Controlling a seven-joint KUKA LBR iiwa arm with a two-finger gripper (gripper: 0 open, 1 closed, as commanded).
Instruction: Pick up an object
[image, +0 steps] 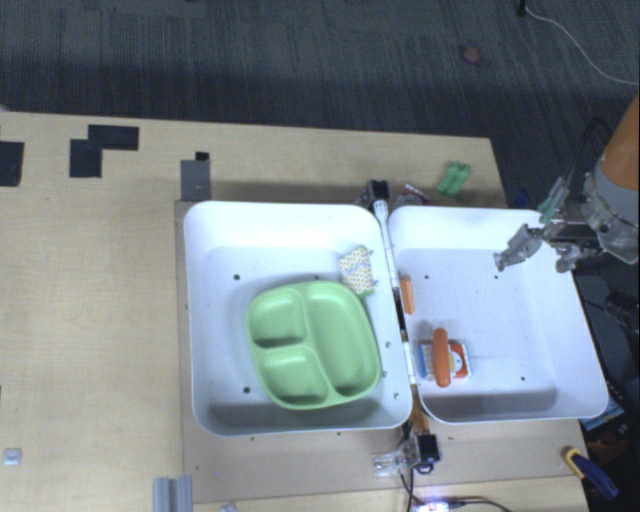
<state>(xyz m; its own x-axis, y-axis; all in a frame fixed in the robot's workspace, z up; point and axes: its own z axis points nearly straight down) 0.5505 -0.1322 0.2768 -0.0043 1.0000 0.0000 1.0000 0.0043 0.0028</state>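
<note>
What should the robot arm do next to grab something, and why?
Probably swing the end effector toward the left and lower it over the orange toy. It sits above the right bin's upper right part with nothing between its fingers, while the toy lies near that bin's left wall, apart from the small orange stick.

A robotics lab, by the look of it. A pale wooden desk (90, 330) carries two shallow white bins (205, 300) set side by side and fixed with small clamps, with black tape marks (100, 148) at the upper left of the frame. Dark office carpet (300, 60) runs along the top, crossed by a loose cable (575, 40) at the upper right. Wires and a lit connector (425, 450) sit at the bottom edge.
</note>
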